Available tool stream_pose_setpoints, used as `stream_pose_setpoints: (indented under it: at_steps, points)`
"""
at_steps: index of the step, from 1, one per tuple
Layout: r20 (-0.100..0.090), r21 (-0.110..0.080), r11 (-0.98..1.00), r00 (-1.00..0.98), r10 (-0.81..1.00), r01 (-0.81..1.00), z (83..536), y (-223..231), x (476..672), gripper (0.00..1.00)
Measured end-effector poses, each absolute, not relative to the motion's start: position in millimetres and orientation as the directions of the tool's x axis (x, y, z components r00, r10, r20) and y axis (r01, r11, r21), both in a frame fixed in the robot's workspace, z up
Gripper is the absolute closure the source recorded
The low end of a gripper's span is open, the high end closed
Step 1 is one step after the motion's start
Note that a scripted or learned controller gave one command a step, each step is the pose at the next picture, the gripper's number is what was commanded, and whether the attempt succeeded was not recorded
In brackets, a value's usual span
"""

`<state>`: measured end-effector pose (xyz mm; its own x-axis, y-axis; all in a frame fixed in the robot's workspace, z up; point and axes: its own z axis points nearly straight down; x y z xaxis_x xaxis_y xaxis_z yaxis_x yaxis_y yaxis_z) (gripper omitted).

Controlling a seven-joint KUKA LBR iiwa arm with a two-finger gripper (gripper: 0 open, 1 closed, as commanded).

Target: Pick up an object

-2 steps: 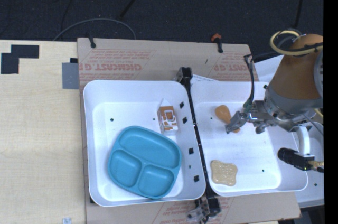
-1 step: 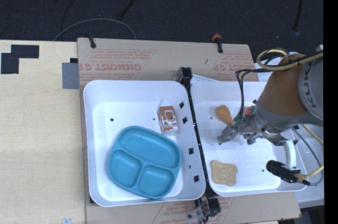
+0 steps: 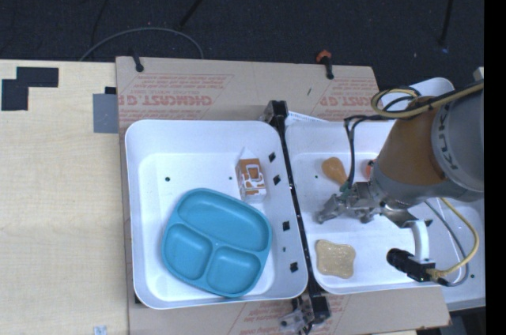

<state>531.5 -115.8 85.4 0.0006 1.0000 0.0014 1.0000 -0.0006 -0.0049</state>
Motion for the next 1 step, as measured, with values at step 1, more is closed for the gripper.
stream_pose_setpoints:
  at_steps: [1]
  points:
    - [0.001, -0.002, -0.007, 0.007, 1.000, 1.000, 98.2, -117.8, 532.3, 1.00]
